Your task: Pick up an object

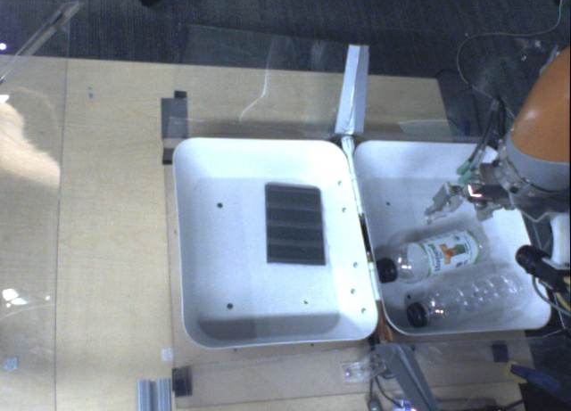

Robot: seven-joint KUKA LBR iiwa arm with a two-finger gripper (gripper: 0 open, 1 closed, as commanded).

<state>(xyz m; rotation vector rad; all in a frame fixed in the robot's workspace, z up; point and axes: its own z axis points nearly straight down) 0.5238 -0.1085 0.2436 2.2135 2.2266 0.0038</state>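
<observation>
In the right bin (393,168) two clear plastic bottles lie on their sides. The nearer-centre bottle (437,256) has a white and green label and a black cap pointing left. The other bottle (468,298) is bare, with a black cap, and lies along the bin's front wall. My gripper (462,197) hangs over the right bin, just behind the labelled bottle and apart from it. Its fingers (439,203) are spread open with nothing between them. A dark grey ridged rectangular block (294,224) lies flat in the middle of the left bin (205,249).
The arm's orange band (544,115) and grey wrist enter over the right bin's far right side. A metal divider post (351,88) stands behind the gap between the bins. Cables and clamps sit at the bench's front right corner (401,382).
</observation>
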